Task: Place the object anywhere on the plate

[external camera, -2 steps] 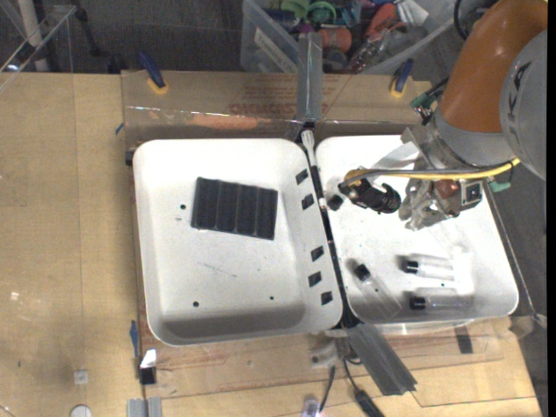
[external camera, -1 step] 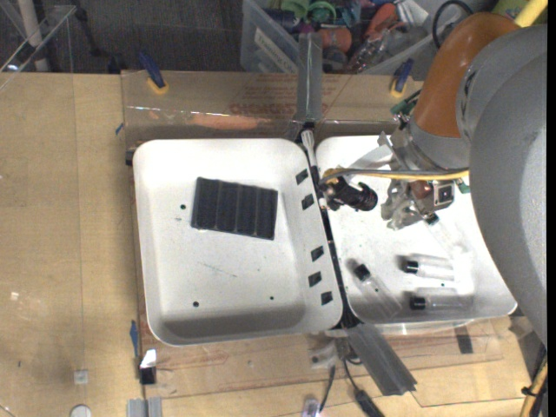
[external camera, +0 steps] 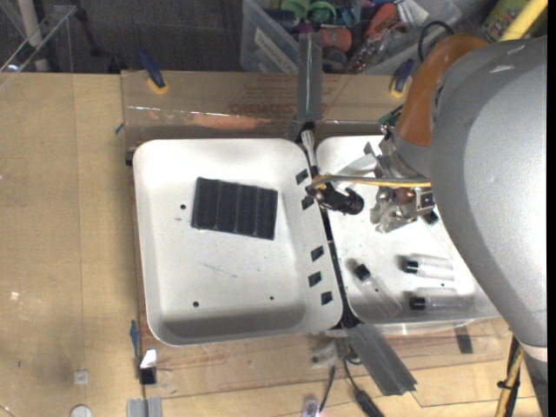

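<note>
The grey arm [external camera: 504, 146] loomed over the right bin [external camera: 382, 254], with the pincer [external camera: 395, 215] hanging low above that bin's floor. Whether the pincer was apart, together or clamped on anything could not be told; its tip was a blur of metal.

Well off to view-left of the pincer, across the divider, the left bin [external camera: 226, 276] held the dark ribbed plate [external camera: 234, 207].

The object was probably the pale tube [external camera: 427, 268], lying flat on the right bin floor just view-below the pincer and apart from it. Its long axis ran almost straight across the view, dark end toward the divider. A longer tube [external camera: 441, 302] lay parallel farther down, and a small capped piece [external camera: 360, 273] sat down and to view-left, aslant.

The risks looked plain. A round tube lying flat may roll from a closing grip, especially if the pincer met it along its length rather than across. The neighbouring tube might be nudged, or grabbed by mistake. A loose hold could also drop the tube at the divider on the way to the plate.
</note>
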Robot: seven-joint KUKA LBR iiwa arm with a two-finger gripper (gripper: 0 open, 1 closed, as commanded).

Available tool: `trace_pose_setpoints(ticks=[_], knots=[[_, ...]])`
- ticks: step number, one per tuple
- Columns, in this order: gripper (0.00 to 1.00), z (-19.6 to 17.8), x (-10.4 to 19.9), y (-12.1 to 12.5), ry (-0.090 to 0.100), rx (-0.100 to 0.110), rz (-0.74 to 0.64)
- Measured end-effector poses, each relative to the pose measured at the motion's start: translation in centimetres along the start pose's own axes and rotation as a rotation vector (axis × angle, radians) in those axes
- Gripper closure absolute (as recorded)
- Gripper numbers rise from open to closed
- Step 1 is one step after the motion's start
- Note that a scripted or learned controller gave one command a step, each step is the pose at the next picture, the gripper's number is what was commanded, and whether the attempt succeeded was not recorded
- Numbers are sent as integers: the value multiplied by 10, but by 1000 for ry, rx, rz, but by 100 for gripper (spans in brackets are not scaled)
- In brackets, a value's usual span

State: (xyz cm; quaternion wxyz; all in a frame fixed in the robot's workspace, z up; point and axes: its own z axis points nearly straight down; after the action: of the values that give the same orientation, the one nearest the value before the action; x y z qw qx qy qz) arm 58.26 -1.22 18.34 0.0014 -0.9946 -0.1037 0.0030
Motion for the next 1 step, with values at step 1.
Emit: trace_pose_setpoints(ticks=[1], knots=[[100, -1, 34, -18, 5, -3, 6]])
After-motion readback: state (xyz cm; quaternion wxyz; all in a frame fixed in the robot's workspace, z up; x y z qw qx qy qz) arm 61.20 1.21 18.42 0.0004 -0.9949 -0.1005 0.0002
